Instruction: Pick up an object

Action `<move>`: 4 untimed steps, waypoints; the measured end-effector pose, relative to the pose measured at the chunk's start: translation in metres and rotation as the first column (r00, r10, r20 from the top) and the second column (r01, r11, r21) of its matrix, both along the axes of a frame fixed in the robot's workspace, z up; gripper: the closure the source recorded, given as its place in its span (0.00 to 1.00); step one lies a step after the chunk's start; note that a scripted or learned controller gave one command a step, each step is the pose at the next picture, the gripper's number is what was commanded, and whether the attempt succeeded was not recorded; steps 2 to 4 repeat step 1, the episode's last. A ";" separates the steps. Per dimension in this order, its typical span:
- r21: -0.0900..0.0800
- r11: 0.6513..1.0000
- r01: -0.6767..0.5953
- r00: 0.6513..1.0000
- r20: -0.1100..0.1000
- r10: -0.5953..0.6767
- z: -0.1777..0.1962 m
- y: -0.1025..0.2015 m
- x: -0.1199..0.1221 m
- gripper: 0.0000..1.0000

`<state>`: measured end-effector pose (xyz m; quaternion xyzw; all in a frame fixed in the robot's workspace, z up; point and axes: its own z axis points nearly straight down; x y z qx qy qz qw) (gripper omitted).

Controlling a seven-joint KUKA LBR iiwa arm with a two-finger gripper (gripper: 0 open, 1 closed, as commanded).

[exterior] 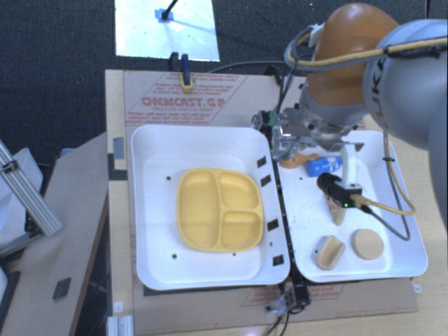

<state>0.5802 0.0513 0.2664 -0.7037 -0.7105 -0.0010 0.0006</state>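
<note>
Two small things, a blue block [323,165] and an orange piece [306,161], lie at 11 o'clock in the right bin [406,257], just beside the gripper [287,145], which hangs low, probably to take one; open or clenched, I cannot tell.

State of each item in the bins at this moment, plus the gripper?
Yellow divided plate: flat, face up, left bin.
Blue object: lying in right bin, by the gripper.
Orange piece: beside it, partly hidden.
Tan disc: flat, right bin.
Tan block: lying beside disc, apart.
Tan wedge: lying mid-bin.
Gripper: low over right bin's far end.

Grey arm [418,82]; orange band [350,44]
</note>
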 end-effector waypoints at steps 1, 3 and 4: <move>-0.001 1.000 0.001 1.000 0.000 -0.001 -0.007 0.046 -0.004 1.00; -0.001 1.000 0.001 1.000 0.000 -0.001 -0.007 0.046 -0.004 1.00; -0.001 1.000 0.001 1.000 0.000 -0.001 -0.007 0.046 -0.004 1.00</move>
